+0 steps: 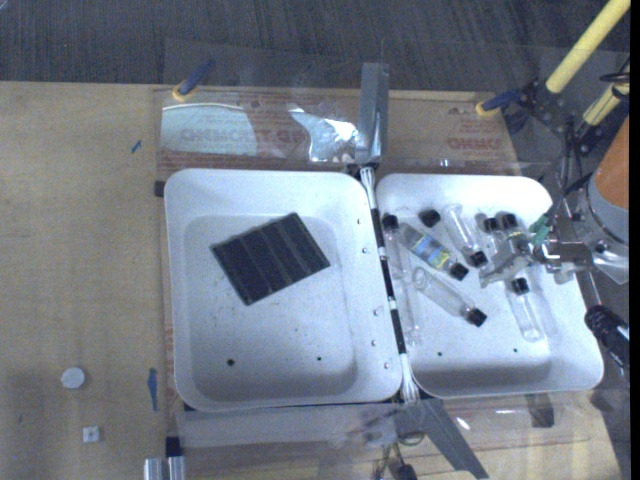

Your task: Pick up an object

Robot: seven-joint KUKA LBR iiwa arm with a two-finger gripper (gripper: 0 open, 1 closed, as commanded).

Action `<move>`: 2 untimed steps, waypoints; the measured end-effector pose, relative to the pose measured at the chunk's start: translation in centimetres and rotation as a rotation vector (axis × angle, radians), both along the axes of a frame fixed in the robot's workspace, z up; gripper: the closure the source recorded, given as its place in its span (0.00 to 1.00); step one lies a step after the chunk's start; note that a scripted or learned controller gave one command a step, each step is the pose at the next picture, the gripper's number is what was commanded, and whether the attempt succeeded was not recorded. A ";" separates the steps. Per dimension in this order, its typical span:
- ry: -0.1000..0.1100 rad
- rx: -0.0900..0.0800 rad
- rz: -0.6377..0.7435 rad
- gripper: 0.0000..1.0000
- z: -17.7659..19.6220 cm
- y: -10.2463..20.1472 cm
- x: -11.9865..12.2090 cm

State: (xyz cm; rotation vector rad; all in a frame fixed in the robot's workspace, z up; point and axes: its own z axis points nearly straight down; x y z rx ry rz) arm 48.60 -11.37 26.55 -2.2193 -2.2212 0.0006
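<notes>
Several clear vials [440, 253] with black caps look light, slick and round; best gripped mid-body. End effector [512, 260] hovers among them; I cannot tell its opening.

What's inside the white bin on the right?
The right bin holds a heap of clear vials with black caps, one with a blue-yellow label. The gripper reaches in over them, hiding whatever lies beneath it.

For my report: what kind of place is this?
Probably a robotics lab test bench: two white bins clamped to a wooden table, clear vials as pick objects, and a gripper above them.
</notes>
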 end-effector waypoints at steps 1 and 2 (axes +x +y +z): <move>-0.003 -0.001 0.060 0.00 -6.9 -5.6 4.8; -0.003 -0.001 0.095 0.00 -17.1 -8.2 6.8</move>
